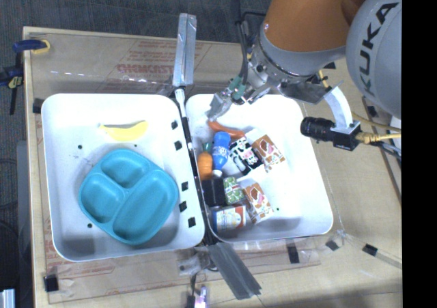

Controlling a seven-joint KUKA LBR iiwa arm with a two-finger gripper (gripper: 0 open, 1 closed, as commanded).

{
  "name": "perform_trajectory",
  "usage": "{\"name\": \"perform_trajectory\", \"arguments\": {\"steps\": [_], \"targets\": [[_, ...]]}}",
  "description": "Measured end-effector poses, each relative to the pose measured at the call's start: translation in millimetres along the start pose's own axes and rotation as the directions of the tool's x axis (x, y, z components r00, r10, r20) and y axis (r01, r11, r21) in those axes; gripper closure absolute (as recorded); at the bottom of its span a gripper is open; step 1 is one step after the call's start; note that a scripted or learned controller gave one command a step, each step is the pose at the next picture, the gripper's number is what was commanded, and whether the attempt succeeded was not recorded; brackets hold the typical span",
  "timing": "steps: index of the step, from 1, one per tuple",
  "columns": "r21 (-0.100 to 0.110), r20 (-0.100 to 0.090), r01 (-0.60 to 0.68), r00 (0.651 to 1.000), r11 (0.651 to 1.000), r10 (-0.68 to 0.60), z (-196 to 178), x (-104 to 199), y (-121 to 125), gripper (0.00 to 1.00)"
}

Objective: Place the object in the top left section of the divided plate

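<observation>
Fingers [222,103]: hang over the far-left corner of the right bin [311,184], pale metal tips only partly resolved against the white wall. Cannot tell how far apart they stand, nor whether anything sits between them. Just below the tips an orange, carrot-like piece [225,128] lies on the bin floor; contact with the tips not resolvable.

Arm [307,6]: orange band and grey casing fill the upper right, cut off by the top edge; the wrist hides the bin's far rim. A black cylindrical unit [330,132] juts out beside the wrist over the right bin.

Right bin contents, clustered against the left wall and overlapping, so the count is approximate: one blue bottle [221,149], one black-and-white carton [241,155], two brown-and-white cartons [268,151] [257,199], one small orange item [205,163] at the wall, one dark item [214,190] partly covered, one green-labelled pack [233,190], one can [229,218] lying on its side. Labels too small to read.

Left bin [61,225]: one blue divided plate [128,194] with three sections, near the middle; one yellow banana [125,130] lying on the bin floor beyond the plate, apart from it. Nothing rests in the plate's top left section.

Two bins in all, side by side on the desk [89,44], touching along the middle divider.
</observation>
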State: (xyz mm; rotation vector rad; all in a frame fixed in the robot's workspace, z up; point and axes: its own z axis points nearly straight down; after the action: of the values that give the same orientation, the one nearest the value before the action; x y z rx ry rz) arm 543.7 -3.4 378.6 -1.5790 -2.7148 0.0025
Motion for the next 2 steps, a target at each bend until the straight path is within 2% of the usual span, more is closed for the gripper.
{"name": "perform_trajectory", "arguments": {"steps": [1, 2], "targets": [[0.003, 0.000, 0.078, 0.997, 0.997, -0.078, 86, 99, -22, 1.00], [-0.006, 0.003, 0.051, 0.999, 0.999, -0.051, -65, 67, -33, 1.00]]}}
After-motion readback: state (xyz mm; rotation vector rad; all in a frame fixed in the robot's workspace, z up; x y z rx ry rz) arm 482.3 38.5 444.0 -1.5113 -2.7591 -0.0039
